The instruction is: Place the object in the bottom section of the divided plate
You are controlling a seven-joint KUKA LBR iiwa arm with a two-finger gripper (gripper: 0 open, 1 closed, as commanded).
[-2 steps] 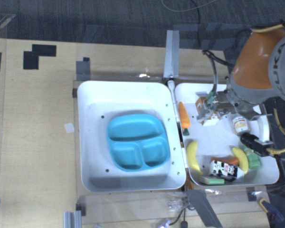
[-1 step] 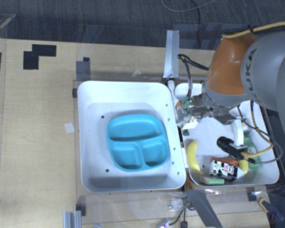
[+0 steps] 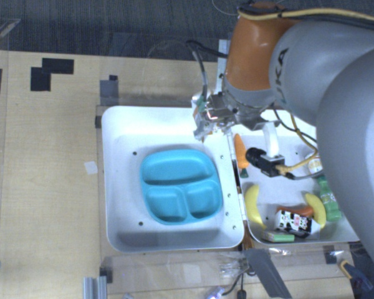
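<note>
From the camera view, my gripper [image 3: 207, 124] hangs over the far edge of the left bin [image 3: 112, 167], close beside the wall it shares with the right bin [image 3: 280, 192]. I cannot tell how far it is open, nor whether it has hold of anything. The divided plate [image 3: 179, 185] lies flat in the middle of the left bin, and all its compartments look bare. The task is not done, and I judge that the object to be placed is among the loose things in the right bin.

The risks as I judge them:
- The plate has one long compartment on its far side and two smaller ones on its near side, so I could drop the object in the wrong section.
- I am right at the dividing wall, so a low sweep could clip the rim or nudge the plate.
- The things in the right bin lie close together, so a grasp could slip or drag a neighbour along.

My count:
- two bins
- one plate with three compartments
- two bananas, one [image 3: 253, 205] by the dividing wall, the other [image 3: 316, 208] further right
- one carrot [image 3: 239, 151] along the wall
- one black-and-white packet [image 3: 293, 222]
- one green stick [image 3: 279, 236] in front of it
- one green thing [image 3: 329, 198] at the right, too blurred to name
</note>
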